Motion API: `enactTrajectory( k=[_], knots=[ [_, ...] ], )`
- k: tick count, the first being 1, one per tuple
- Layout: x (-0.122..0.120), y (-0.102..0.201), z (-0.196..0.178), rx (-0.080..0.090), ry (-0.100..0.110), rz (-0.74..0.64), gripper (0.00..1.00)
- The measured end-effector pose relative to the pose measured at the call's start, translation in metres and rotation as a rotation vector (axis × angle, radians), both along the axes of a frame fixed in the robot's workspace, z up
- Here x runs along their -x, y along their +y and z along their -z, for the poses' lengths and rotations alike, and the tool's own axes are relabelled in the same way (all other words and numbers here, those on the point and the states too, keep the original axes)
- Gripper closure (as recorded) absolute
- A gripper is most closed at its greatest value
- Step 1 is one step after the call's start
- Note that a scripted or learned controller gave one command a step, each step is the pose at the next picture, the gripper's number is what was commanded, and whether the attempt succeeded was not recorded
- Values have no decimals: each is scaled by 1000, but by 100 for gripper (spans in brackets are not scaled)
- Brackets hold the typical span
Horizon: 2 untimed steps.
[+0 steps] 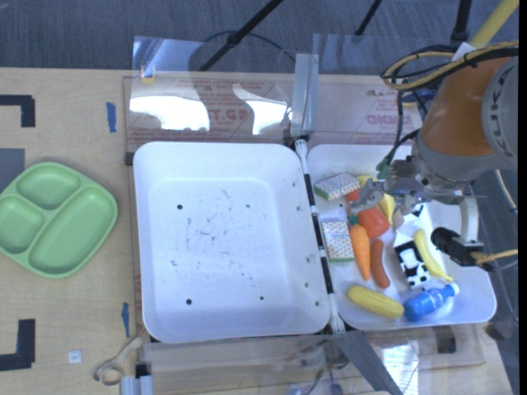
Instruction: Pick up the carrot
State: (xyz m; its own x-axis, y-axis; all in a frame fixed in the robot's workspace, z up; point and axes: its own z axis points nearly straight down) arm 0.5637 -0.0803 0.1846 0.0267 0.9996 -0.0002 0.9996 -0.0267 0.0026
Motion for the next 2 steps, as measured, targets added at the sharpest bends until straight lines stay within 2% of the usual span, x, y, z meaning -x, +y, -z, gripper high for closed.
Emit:
enactTrajectory(
  k=[1, 2],
  knots=[
    [0, 0, 0, 0, 0, 0, 0],
    [64, 38, 1, -2, 5, -143, 0]
  ],
)
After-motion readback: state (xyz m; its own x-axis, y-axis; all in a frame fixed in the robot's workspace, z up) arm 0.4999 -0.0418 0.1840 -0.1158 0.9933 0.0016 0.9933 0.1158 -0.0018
